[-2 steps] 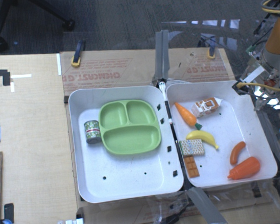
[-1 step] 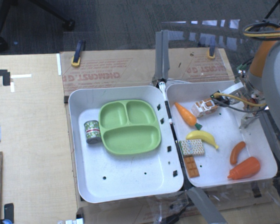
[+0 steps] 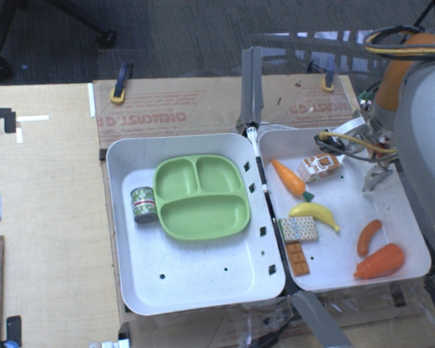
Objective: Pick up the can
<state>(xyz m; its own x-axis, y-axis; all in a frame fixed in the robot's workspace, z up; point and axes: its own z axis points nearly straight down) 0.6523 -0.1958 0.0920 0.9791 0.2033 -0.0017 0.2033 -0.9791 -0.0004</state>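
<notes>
Dark carpet floor (image 3: 157, 26) beyond a pale wooden bench (image 3: 44, 217), chair legs (image 3: 17, 27) top left.

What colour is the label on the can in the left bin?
The can has a green label with a red band and grey metal ends, seen in the camera view.

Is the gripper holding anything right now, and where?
Nothing is held: the gripper hangs over the right bin, and the can lies in the left bin.
</notes>
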